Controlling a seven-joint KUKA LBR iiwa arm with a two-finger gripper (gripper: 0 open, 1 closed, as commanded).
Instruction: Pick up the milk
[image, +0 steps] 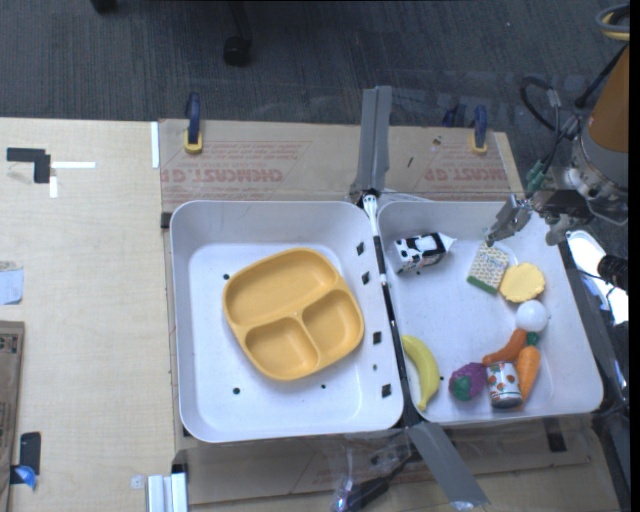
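The milk (419, 251) is a small carton with black and white cow patches. It lies on its side at the upper left of the right bin (440, 215), close to the divider between the bins. My gripper (506, 224) hangs over the upper right of the same bin, well to the right of the milk and just above a speckled square sponge (489, 268). The gripper is open and nothing sits between its fingers.
The right bin also holds a yellow round piece (522, 282), a white egg (532, 315), a carrot (527, 368), a small can (505, 385), purple grapes (466, 381) and a banana (422, 368). A yellow divided plate (292, 312) lies in the left bin (200, 400).
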